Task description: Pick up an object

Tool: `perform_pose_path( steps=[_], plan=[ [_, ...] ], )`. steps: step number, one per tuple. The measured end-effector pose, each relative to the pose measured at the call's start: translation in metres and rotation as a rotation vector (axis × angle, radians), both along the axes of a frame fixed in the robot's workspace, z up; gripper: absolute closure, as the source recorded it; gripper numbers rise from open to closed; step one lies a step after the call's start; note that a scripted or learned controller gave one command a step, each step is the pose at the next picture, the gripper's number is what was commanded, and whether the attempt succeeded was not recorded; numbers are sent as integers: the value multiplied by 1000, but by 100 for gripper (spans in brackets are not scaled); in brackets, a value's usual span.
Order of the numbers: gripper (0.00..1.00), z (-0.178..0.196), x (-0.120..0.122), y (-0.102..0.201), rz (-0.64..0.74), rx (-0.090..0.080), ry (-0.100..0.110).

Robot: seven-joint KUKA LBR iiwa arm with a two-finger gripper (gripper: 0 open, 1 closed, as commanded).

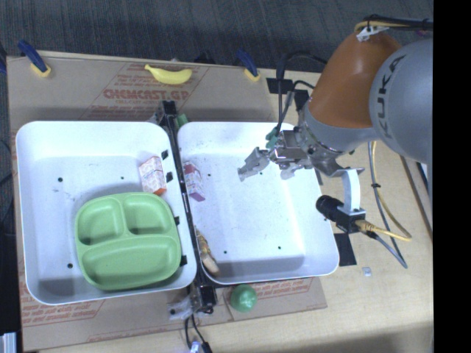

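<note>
A small red-and-white packet [193, 180] is lying at the left edge of the right bin [294, 259], and another carton [151, 174] is sitting in the left bin [44, 153], just beyond a green divided tray [129, 239]. The gripper [254, 164] is hovering over the right bin's far middle, jaws apart, gripping nothing. A green ball [243, 297] is resting on the cardboard near the bins.

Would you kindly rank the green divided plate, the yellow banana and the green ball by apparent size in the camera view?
1. Green divided plastic plate, clearly largest.
2. Yellow banana.
3. Small green ball, smallest.
</note>
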State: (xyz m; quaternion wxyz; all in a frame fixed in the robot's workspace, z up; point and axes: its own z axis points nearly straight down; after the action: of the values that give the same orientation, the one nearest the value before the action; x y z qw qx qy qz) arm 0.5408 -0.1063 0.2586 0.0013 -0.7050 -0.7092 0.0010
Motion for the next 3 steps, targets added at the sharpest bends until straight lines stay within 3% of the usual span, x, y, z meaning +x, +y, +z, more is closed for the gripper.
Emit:
perform_pose_path(
  steps=[1, 2, 3],
  plan=[
    [0, -75, -65, -15, 0, 0, 2],
    [0, -79, -9, -99, -2, -1, -2],
    [0, -150, 56, -104, 1, -1, 0]
  ],
)
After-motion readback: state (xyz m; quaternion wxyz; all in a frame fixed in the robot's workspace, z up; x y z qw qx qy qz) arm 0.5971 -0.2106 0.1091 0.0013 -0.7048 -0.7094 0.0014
